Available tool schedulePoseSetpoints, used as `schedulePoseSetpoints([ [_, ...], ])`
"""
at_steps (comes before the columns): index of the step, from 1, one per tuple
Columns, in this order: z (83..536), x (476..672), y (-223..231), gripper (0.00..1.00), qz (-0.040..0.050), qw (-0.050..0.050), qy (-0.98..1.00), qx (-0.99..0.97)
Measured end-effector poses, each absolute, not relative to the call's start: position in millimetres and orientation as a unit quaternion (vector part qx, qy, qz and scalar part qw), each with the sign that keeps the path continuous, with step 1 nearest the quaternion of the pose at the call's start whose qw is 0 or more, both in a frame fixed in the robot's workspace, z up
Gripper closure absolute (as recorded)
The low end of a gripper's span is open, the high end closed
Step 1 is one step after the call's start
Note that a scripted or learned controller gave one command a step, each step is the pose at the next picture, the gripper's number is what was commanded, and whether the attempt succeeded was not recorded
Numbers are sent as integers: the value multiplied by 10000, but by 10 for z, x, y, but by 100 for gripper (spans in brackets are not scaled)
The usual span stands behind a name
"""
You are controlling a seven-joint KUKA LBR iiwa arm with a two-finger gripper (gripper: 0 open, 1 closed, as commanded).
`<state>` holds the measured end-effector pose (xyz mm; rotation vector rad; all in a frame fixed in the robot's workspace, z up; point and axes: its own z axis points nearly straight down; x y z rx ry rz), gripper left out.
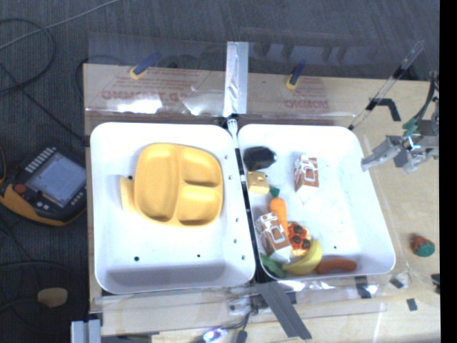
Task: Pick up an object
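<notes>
Right of the bins, gripper (408,151) is hovering over the bench, nothing between its fingers; can't tell their spread. Carrot (279,214), banana (308,258) and cartons are sitting in right bin (357,191); yellow tray (178,184) is lying in left bin (107,249).

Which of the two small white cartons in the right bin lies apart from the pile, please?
The carton near the bin's far side; it lies alone, while the other carton is wedged among the carrot and banana.

Smooth, glossy white plastic for both bins (107,263); matt yellow plastic for the divided plate (177,183). Printed paper cartons (306,172), shiny-skinned toy banana (305,261) and carrot (279,213). Pale, matt wooden bench (421,213), shiny metal strip (236,77)
</notes>
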<state>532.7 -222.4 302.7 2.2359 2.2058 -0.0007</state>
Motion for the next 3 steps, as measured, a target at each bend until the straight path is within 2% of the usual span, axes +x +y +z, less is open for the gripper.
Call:
schedulePoseSetpoints([
  [1, 1612, 5781, -1740, 0, -5, -13, 7398, 6728],
  [2, 932, 6114, -1485, 0, -16, 11, 7680, 6404],
  [3, 1028, 6121, -1473, 100, -2, 10, 7682, 6402],
])
